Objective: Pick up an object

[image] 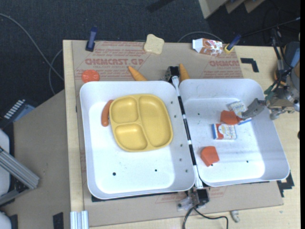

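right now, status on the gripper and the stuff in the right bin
Gripper low over the right bin, by an orange block; grip unclear. Small carton and another orange block lie loose nearby. Yellow tray in the left bin.

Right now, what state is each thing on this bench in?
Yellow tray: flat in left bin, compartments bare.
Sausage: lying against tray's left edge.
Carton: lying flat in right bin.
Orange block: resting alone, near bin's front.
Gripper: low over right bin, beside a red-orange piece.
Bread slice: outside bins, on cardboard.
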### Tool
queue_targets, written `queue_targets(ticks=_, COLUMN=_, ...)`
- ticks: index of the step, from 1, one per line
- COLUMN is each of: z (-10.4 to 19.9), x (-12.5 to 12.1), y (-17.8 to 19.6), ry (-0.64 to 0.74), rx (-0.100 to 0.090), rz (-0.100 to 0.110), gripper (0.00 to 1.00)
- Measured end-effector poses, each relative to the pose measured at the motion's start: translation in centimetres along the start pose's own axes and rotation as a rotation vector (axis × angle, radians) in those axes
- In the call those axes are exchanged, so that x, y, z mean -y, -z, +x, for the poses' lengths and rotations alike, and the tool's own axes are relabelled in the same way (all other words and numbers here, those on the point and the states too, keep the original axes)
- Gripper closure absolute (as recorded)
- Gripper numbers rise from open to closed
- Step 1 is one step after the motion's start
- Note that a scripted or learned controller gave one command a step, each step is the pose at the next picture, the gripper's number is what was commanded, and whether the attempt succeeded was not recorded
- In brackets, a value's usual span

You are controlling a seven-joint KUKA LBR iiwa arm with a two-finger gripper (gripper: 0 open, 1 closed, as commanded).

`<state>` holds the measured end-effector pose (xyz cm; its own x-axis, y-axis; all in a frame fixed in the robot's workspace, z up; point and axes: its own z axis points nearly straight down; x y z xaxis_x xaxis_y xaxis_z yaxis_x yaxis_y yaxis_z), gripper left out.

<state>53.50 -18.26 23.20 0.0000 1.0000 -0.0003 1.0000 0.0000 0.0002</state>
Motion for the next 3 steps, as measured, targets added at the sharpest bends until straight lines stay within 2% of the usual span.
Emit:
queue_targets(ticks=1, z=1.0, x=-4.6, y=-7.8, ry=0.001, rx=-0.002, rz=0.003, gripper=0.0)
queue_targets(ticks=2, z=5.0, x=-5.8, y=-14.1, ry=0.0, rx=0.006, rz=-0.013, gripper=0.0)
queue_targets(ticks=3, z=5.0, x=-6.0, y=-12.9, ry=0.001, rx=0.007, rz=-0.019, gripper=1.0)
